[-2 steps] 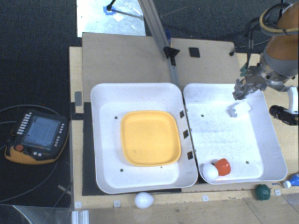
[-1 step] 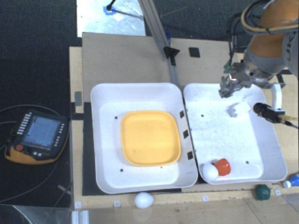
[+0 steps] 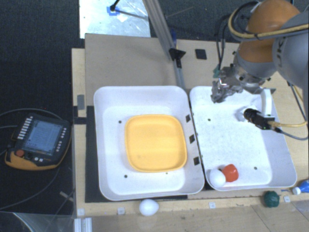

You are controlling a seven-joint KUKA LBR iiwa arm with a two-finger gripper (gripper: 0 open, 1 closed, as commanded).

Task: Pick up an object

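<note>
Orange and black plastic marks the handheld control pendant (image 3: 36,144) lying on the dark floor at the far left, its cable looping away behind it. Next comes the tan bench (image 3: 130,57), and on it the left white bin (image 3: 104,129), which holds a square yellow plate (image 3: 155,142) lying flat near its middle. Just outside that bin's near rim, on the bench edge, rests a white egg-shaped object (image 3: 148,207). A grey metal pole (image 3: 161,25) slants down from the top of the view to the gap between the two bins' far corners. The right white bin (image 3: 275,153) sits touching the left one along a shared edge with small black clips. In its near left corner lie a white ball (image 3: 217,178) and a small orange-red object (image 3: 230,173), the two touching each other, well apart from the arm. The gripper (image 3: 218,94) hangs over the far left part of the right bin, pointing down; nothing is seen between its fingers, and whether they are spread or pressed together cannot be told. The grey arm with its orange band (image 3: 270,18) reaches in from the upper right. Off the bin's near right corner sits a dark green ball (image 3: 271,198), with a small blue object (image 3: 300,188) beside it.
</note>
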